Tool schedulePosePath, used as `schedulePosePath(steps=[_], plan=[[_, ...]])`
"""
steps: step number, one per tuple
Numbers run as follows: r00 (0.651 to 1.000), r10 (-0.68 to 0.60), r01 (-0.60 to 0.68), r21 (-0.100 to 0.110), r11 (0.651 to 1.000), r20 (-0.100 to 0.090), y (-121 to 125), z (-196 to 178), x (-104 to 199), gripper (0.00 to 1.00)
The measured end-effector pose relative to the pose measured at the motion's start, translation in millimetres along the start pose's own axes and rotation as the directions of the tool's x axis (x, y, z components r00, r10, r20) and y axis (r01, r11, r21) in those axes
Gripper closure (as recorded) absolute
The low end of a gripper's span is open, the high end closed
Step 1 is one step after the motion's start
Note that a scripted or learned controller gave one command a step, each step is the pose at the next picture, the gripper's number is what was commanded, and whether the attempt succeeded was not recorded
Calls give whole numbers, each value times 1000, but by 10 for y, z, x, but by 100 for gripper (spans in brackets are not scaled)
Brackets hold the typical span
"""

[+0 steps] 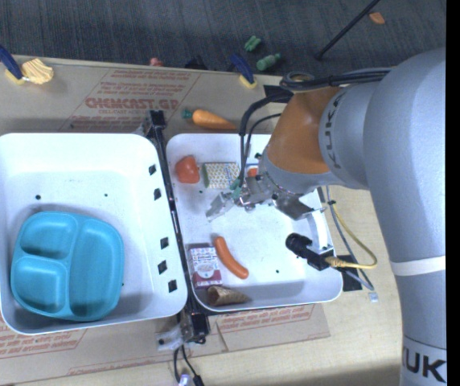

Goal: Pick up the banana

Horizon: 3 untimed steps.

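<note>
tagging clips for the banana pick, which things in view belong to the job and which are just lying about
Job:
- tool, over the right bin

Lying about:
- blue divided plate in the left bin
- red tomato, orange sausage-shaped piece and red-and-white packet in the right bin
- carrot on the cardboard behind the bins

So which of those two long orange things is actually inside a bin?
The sausage-shaped one, lying low in the right bin beside a red packet. The carrot-like one lies outside, on the cardboard above that bin's top rim.

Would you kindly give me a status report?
Claw down in right bin, beside tomato. Sausage lies just below it.
</note>
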<state>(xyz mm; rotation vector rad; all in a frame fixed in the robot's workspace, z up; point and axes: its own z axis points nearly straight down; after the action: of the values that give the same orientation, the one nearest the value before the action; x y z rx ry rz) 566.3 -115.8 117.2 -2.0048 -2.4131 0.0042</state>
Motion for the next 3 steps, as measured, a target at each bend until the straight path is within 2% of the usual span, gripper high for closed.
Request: schedulePosePath(steps=[1, 2, 3], plan=[[887, -462, 462, -2, 887, 3, 415, 250, 8, 0], [886, -464, 464, -1, 886, 3, 420, 145, 6, 100], [884, -467, 467, -1, 884, 4, 425, 41, 7, 100]])
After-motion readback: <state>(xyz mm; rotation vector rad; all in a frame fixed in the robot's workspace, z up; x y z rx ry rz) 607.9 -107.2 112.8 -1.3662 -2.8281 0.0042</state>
